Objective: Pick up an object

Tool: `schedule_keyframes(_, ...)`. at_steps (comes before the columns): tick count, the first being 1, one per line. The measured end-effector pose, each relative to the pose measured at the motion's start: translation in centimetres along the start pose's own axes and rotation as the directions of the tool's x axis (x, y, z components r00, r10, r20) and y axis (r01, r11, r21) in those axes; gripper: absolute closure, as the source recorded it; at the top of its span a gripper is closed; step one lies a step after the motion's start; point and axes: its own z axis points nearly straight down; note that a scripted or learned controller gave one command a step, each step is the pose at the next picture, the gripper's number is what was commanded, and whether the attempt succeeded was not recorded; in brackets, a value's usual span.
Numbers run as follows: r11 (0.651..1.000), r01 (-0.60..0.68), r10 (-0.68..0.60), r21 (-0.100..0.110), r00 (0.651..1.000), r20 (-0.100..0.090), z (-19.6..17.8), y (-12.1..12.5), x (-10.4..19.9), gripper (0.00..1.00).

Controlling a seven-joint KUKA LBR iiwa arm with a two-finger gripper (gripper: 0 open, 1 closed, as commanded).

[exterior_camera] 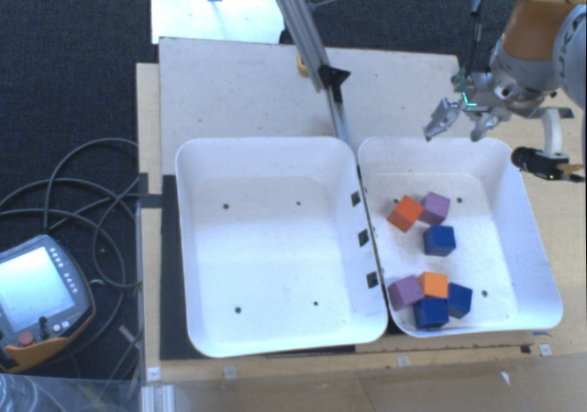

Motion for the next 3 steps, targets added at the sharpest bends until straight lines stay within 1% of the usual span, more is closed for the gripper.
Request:
schedule_keyframes(1,1.000,0.001,-0.001,-0.004,1.000,0.002,-0.3,0.1,0.0,0.00)
schedule_keyframes(3,1.000,-0.001,0.001,-0.001,1.000,0.002,8.0,0.5,-0.3,0.00)
